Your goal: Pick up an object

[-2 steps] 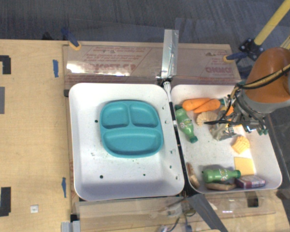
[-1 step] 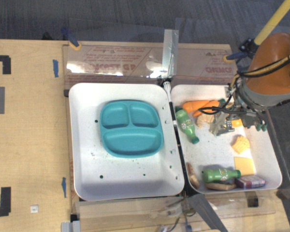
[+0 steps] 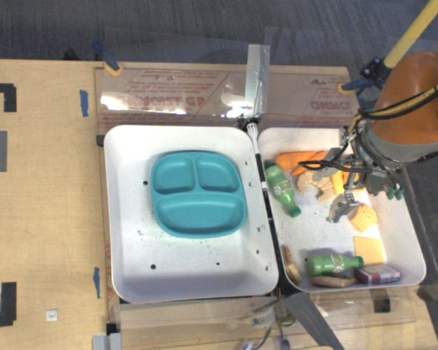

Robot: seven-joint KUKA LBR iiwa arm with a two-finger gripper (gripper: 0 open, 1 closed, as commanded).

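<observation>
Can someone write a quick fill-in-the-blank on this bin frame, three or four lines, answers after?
1. The teal divided plate lies in the ____ bin.
2. The plate has ____ compartments.
3. The tool hangs over the ____ bin.
4. The two bottles in the right bin are ____ in colour.

Missing words: left; three; right; green
</observation>
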